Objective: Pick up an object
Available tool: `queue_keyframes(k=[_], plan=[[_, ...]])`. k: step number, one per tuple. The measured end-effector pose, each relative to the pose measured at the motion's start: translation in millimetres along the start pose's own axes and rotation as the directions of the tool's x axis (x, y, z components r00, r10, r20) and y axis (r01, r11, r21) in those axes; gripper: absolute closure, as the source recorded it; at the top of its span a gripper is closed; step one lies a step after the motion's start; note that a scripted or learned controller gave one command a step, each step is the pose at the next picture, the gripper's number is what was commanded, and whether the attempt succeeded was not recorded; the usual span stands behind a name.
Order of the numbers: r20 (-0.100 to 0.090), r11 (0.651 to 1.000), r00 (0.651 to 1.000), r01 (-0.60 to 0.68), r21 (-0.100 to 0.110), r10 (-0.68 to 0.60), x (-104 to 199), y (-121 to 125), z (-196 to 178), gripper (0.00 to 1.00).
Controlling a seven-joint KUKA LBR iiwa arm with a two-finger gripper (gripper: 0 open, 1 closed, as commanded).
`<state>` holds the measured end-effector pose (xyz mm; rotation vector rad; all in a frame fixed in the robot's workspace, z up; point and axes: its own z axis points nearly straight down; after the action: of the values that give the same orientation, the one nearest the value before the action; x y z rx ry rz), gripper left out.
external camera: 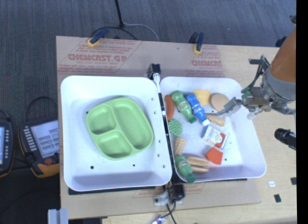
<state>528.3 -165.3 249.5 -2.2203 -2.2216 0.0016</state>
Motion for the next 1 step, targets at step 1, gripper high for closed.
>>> queue_keyframes(k=[1], plan=[[0.0,0.982,0.982,-0.189,0.003,0.189,25.2,46.9,124.7,0.0]])
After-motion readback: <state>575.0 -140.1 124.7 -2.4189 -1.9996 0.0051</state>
